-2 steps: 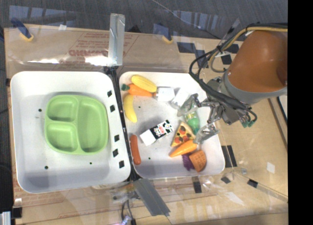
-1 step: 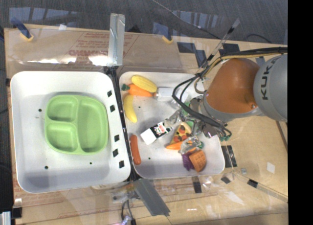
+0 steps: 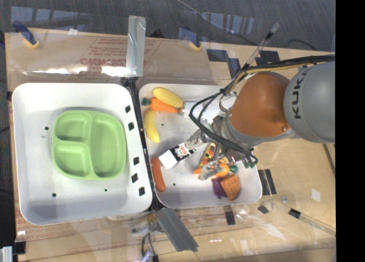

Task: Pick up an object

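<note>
- The right bin (image 3: 171, 195) is my landmark; it lies on the tabletop (image 3: 302, 158) and holds all the loose toys.
- The arm (image 3: 311, 104) reaches over the right bin from its far right side, and its orange band (image 3: 259, 107) hangs above the right half of the bin.
- The end effector (image 3: 214, 152) is low inside the right bin, just over a small heap of toys near the lower right corner. The wrist and cables hide it, so I cannot tell its state.
- In that heap I see an orange block (image 3: 231, 187), a purple piece (image 3: 218, 187) touching it, and some orange bits under the wrist. I judge one of these is the target, because the tool is directly above them.
- A white card with a black mark (image 3: 174, 155) lies in the middle of the right bin, just left of the heap.
- A red sausage (image 3: 158, 174) lies along the left wall of the right bin. Two yellow bananas (image 3: 151, 126) and a carrot (image 3: 162, 106) sit in the upper left part.
- The left bin (image 3: 34, 158), beside the right bin, keeps a green divided plate (image 3: 89, 144), well apart from the work.
</note>
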Robot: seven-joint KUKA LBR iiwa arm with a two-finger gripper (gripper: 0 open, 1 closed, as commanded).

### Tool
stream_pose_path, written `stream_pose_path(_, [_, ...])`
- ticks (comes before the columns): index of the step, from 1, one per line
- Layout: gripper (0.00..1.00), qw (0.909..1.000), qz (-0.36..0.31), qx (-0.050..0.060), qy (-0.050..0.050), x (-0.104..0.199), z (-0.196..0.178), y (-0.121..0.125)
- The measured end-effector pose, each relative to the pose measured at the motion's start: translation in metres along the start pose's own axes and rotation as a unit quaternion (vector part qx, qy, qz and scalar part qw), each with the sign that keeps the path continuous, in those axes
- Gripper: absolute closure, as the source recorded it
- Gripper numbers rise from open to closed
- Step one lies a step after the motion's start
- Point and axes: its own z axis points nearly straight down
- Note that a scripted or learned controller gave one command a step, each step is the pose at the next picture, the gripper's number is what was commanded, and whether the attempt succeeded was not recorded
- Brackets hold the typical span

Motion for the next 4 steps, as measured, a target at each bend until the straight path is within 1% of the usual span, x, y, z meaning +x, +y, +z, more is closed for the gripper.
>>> stream_pose_path(1, [0.0, 0.9987, -0.052, 0.0, -0.005, 0.004, -0.001, -0.006])
stream_pose_path(2, [0.0, 0.99, -0.141, -0.004, -0.003, -0.004, 0.001, -0.015])
stream_pose_path(3, [0.0, 0.9887, -0.15, -0.004, -0.004, -0.002, 0.0, -0.016])
stream_pose_path(4, [0.0, 0.9856, -0.169, -0.006, -0.003, 0.009, 0.001, -0.038])
